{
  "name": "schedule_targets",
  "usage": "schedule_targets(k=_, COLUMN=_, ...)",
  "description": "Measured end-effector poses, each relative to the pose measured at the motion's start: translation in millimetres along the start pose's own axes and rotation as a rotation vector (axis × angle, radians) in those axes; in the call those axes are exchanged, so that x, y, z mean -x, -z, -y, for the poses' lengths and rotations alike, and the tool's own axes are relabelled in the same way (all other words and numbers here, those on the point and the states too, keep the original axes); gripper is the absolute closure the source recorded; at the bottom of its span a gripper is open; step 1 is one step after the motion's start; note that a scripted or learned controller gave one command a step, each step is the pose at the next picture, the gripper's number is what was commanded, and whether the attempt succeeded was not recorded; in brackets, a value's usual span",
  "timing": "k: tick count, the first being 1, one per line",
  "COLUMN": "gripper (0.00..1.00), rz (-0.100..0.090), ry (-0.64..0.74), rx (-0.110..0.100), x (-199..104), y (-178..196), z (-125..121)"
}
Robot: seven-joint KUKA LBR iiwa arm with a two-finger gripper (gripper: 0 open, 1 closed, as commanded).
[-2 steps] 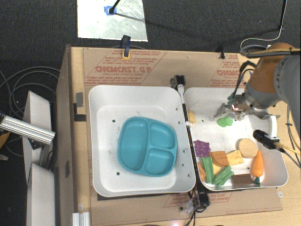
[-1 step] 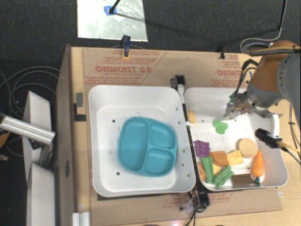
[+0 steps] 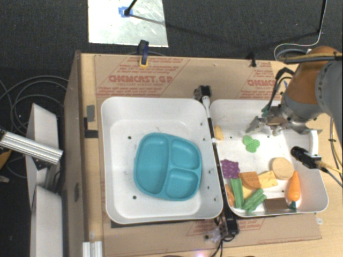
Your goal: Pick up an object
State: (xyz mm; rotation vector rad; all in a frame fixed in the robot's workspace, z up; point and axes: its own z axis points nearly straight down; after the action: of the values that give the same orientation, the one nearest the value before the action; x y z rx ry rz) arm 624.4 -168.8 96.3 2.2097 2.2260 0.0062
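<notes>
Green toy [image 3: 250,143]: lying in right bin [image 3: 321,194], just below gripper
Gripper [image 3: 261,123]: hovering, jaws spread, grasping nothing
Left bin [image 3: 115,159]: holding teal tray [image 3: 167,165]

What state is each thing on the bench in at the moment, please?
hand: low over the right bin, above the green piece.
green piece: lying loose on the bin floor.
blue tray: flat in the left bin, compartments bare.
carrot: lying by the right wall.
round biscuit: lying flat.
purple grapes: lying beside the divider.
</notes>
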Motion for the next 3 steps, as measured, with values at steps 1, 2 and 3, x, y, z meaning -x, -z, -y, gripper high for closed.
schedule_targets(k=1, gripper=0.00, rz=-0.003, ry=-0.001, rx=-0.009, x=-46, y=-13, z=29)
schedule_targets(k=2, gripper=0.00, rz=0.001, ry=-0.008, rx=-0.005, x=-11, y=-11, z=35)
schedule_targets(k=3, gripper=0.00, rz=0.000, ry=-0.008, rx=-0.007, x=5, y=-12, z=56)
